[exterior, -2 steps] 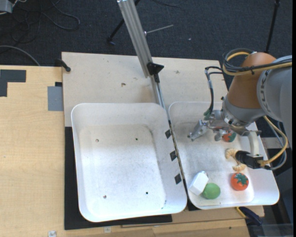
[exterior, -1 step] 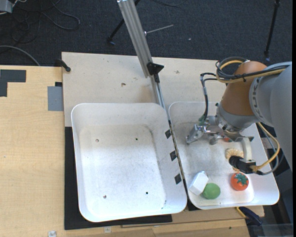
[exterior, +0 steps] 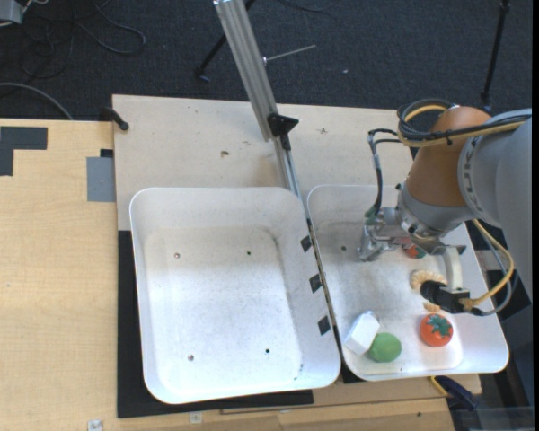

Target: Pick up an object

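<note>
My gripper (exterior: 370, 245) reaches down into the right bin (exterior: 341, 206), close to its floor in the upper middle part. Nothing shows between the fingers. Near the bin's front edge lie a white block (exterior: 360, 332) and a green ball (exterior: 385, 347) touching it. A red tomato-like toy (exterior: 437, 329) sits to their right. A small tan object (exterior: 426, 282) and a red-orange bit (exterior: 414, 251) lie just under my wrist, partly hidden by it.
The left bin (exterior: 162, 214) sits beside the right one, with black clips (exterior: 316, 281) along the shared edge. A slanted aluminium rail (exterior: 251, 70) rises behind the bins. Cables hang off my arm at the right.
</note>
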Controlling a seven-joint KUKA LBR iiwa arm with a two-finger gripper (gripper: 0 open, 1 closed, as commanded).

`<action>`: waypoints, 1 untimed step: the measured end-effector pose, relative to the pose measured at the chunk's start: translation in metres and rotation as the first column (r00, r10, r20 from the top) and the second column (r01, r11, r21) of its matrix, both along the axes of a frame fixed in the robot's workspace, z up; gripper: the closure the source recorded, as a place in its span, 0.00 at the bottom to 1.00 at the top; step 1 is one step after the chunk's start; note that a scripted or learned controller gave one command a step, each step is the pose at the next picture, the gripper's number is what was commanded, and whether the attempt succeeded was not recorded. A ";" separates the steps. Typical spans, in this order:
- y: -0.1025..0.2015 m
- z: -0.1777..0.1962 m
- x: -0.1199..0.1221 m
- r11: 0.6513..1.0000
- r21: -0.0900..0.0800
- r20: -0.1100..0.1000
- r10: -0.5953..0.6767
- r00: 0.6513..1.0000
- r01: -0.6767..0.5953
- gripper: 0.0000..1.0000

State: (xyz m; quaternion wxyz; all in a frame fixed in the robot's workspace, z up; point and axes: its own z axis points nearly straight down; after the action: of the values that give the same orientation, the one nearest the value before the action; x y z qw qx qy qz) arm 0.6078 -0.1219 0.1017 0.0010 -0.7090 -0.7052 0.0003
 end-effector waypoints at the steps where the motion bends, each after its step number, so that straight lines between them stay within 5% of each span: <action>1: -0.006 0.043 0.001 1.000 -0.001 0.003 -0.003 1.000 0.003 1.00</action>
State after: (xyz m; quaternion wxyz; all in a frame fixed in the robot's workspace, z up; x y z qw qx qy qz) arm 0.6086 -0.1281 0.1449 -0.0005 -0.7101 -0.7041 -0.0003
